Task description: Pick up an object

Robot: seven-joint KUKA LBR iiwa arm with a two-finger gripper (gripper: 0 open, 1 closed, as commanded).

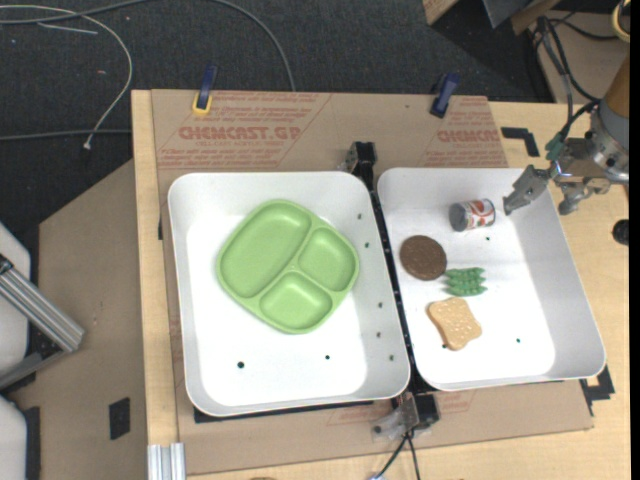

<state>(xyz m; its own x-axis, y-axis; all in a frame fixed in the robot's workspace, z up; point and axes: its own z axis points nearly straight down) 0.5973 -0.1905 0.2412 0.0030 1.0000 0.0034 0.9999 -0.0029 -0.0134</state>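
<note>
The right bin (pixel 560 298) holds a small can (pixel 472 214) lying on its side, a brown round patty (pixel 423 256), a green bean pod (pixel 465 282) and a slice of toast (pixel 455 323). My gripper (pixel 547 196) hangs over the bin's far right corner, just right of the can. Its fingers are spread open with nothing between them. The left fingertip (pixel 519 196) is a short way from the can and does not touch it.
The left bin (pixel 200 348) holds a green divided plate (pixel 288 265). The bins sit on a cardboard sheet (pixel 240 128) held by blue clamps (pixel 207 86) at the back. Cables and boxes lie beyond the bench.
</note>
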